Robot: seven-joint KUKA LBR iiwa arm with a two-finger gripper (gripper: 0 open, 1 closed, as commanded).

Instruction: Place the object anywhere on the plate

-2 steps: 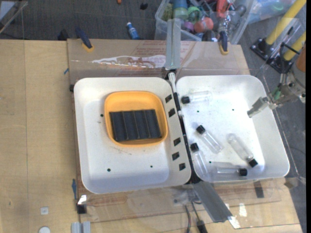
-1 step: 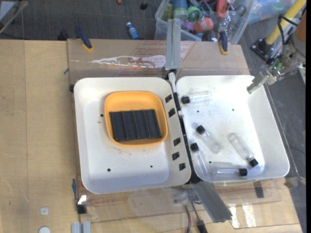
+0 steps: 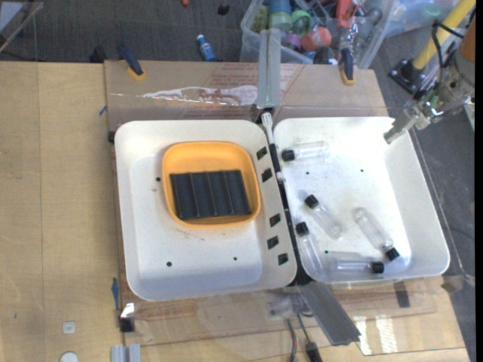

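An orange plate (image 3: 175, 159) sits in the left bin (image 3: 143, 262). A black ridged block (image 3: 210, 194) lies flat on the plate, covering most of its middle. My gripper (image 3: 395, 130) hangs over the far right corner of the right bin (image 3: 423, 202), far from the plate, with nothing seen in it. Several clear vials with black caps lie in the right bin: one near the back (image 3: 306, 151), one in the middle (image 3: 322, 216), one toward the right (image 3: 373, 232) and one at the front (image 3: 351, 264).
A raised divider with black clips (image 3: 272, 194) separates the two bins. A clear tub of colourful toys (image 3: 324, 10) stands behind the bench. A metal post (image 3: 265, 70) rises at the back between the bins.
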